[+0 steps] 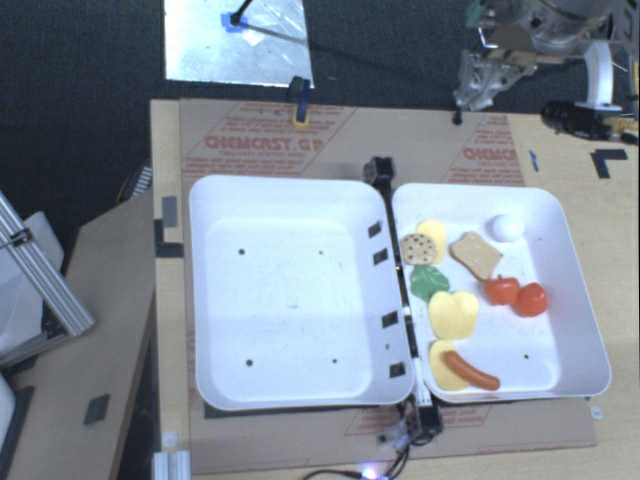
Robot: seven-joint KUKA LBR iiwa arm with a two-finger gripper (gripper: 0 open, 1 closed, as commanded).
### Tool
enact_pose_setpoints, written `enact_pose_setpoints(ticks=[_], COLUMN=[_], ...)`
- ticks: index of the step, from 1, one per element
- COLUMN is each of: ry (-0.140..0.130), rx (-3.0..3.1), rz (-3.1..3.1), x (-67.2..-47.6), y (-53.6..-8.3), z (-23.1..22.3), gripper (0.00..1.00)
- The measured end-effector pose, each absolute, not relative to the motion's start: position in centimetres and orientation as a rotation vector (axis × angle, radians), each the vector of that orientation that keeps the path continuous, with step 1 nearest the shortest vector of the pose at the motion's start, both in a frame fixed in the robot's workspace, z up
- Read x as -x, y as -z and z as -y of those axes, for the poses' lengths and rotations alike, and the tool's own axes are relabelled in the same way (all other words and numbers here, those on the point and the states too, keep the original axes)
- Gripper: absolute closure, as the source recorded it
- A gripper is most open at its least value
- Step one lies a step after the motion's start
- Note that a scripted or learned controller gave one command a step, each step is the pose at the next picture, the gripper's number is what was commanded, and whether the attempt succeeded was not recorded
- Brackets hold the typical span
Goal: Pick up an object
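Overhead slanted view of the tabletop with two shallow white bins. The gripper hangs above the far edge, well apart from the right bin; whether its fingers are spread or pressed together cannot be told. All candidate objects lie in the right bin: toast slice, cookie, white egg, green leaf, two tomatoes, yellow piece, sausage. They look like light, stiff plastic toys, probably smooth and apt to slip; the sausage, lying fairly apart, seems best pinched across its narrow middle. The left bin adjoins along hinged clips. Cardboard lines the surface; dark carpet and a foil sheet lie beyond.
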State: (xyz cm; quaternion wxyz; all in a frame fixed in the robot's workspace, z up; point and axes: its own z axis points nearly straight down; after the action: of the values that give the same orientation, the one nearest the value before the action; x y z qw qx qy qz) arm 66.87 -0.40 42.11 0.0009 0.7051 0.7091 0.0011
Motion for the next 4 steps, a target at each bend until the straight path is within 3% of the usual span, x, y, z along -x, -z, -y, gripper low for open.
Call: enact_pose_setpoints(ticks=[2, 3, 4], ry=[-0.003, 0.002, -0.004], rx=[-2.214, -2.223, -2.214], rz=[-2.226, -2.218, -2.224], x=[-66.9, -66.8, -66.9], y=[-46.1, -41.2, -44.5], z=[-5.2, 3.1, 0.6], gripper=[1.0, 1.0, 1.0])
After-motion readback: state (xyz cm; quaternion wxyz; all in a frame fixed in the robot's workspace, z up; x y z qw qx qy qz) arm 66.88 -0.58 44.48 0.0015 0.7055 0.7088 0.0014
